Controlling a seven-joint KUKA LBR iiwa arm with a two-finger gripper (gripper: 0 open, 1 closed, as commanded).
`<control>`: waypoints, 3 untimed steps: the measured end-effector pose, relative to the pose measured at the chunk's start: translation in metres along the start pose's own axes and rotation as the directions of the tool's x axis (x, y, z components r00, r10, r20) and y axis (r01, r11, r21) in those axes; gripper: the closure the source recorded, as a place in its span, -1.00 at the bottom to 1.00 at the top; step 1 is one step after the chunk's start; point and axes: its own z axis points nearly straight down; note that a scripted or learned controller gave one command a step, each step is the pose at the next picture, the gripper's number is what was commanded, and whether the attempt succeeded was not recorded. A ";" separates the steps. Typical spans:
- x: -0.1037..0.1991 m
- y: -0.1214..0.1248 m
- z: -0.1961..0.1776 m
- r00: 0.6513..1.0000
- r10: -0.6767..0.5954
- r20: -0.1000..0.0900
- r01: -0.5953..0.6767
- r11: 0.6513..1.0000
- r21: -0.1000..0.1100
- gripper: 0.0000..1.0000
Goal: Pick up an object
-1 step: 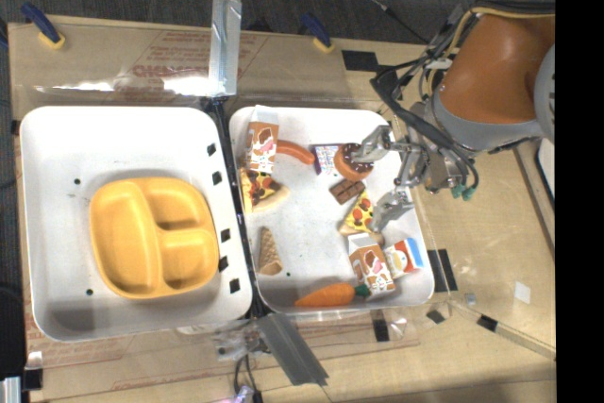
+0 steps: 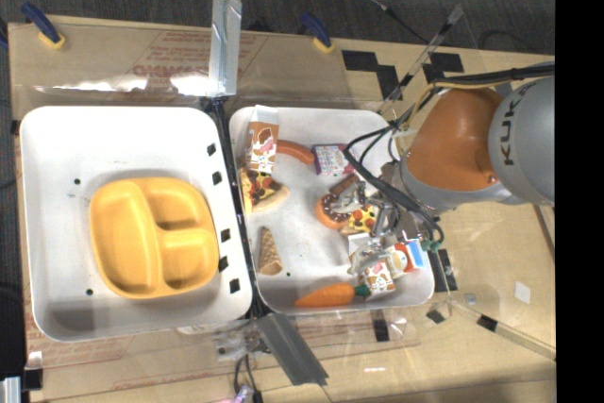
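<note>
Beneath two white bins [image 2: 38,203], cardboard-covered bench [image 2: 113,52]

I am looking at a yellow divided tray [image 2: 151,236] lying in the left bin [image 2: 57,137]. Brown cardboard [image 2: 113,52] is covering the bench, with a blue clamp [image 2: 42,24] gripping its far-left edge and a silver tape strip [image 2: 226,42] standing farther right.

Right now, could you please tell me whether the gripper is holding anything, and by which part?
It cannot be told: the gripper is low in the right white bin among small toy items, but cables and the arm hide it.
</note>
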 end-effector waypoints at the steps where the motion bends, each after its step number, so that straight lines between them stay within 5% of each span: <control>1: -0.025 0.000 0.014 0.999 0.043 0.015 -0.044 0.999 0.006 -1.00; 2: -0.015 -0.003 0.012 0.996 0.090 0.008 -0.090 0.996 0.002 -1.00; 3: -0.058 0.015 0.015 0.992 -0.128 0.010 0.128 0.992 0.005 -1.00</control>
